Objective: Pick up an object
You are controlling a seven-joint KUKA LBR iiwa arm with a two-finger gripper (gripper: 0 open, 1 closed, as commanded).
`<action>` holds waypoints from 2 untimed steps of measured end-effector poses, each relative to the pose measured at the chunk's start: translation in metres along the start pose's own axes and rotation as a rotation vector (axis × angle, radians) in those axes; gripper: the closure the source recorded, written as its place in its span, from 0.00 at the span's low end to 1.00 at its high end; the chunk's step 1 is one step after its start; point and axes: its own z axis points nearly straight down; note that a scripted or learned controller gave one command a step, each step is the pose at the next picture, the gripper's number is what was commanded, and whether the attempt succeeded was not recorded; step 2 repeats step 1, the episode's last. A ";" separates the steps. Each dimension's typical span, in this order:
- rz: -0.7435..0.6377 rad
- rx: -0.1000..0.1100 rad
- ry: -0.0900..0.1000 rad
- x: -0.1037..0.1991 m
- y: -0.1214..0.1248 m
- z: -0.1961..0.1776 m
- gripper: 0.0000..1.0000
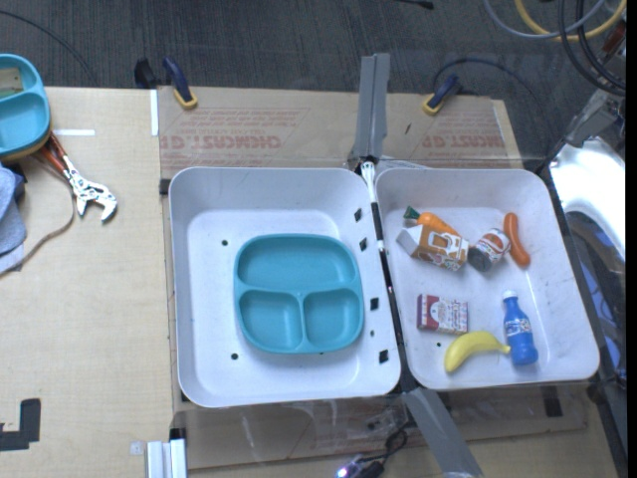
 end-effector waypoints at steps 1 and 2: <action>0.001 0.004 -0.006 0.001 -0.002 -0.007 1.00; 0.001 0.004 -0.006 0.001 -0.002 -0.007 1.00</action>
